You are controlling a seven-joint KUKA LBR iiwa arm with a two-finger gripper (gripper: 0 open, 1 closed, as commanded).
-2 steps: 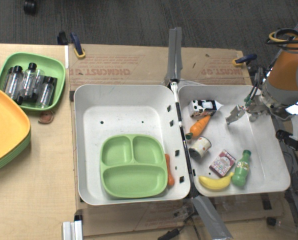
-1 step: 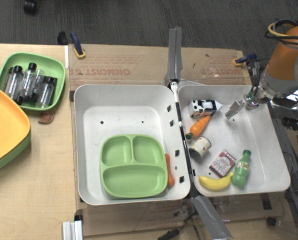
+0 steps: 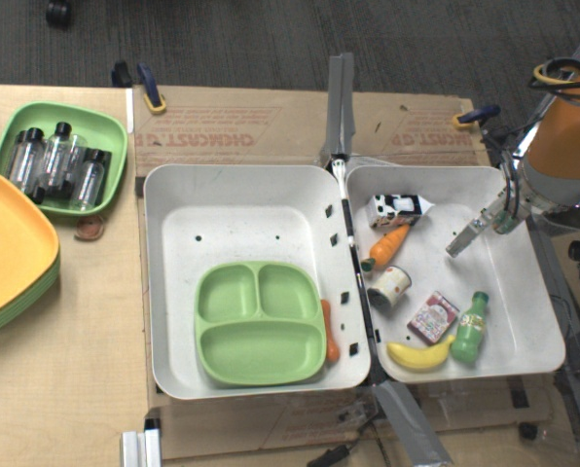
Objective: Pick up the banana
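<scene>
The yellow banana [image 3: 418, 355] lies at the front edge of the right bin [image 3: 524, 358], touching a green bottle [image 3: 470, 327] on its right and a small red box [image 3: 433, 318] just behind it. My gripper [image 3: 460, 241] hangs over the right half of the same bin, slanting down to the left, well behind the banana and apart from it. Nothing shows between its tips.
An orange carrot [image 3: 390, 243], a white cup [image 3: 390, 286] and a black-and-white toy [image 3: 397, 205] lie along the right bin's left side. The left bin [image 3: 173, 212] bears a green divided plate [image 3: 261, 319]. A green tray of bottles [image 3: 61, 159] and stacked orange plates [image 3: 8, 251] sit far left.
</scene>
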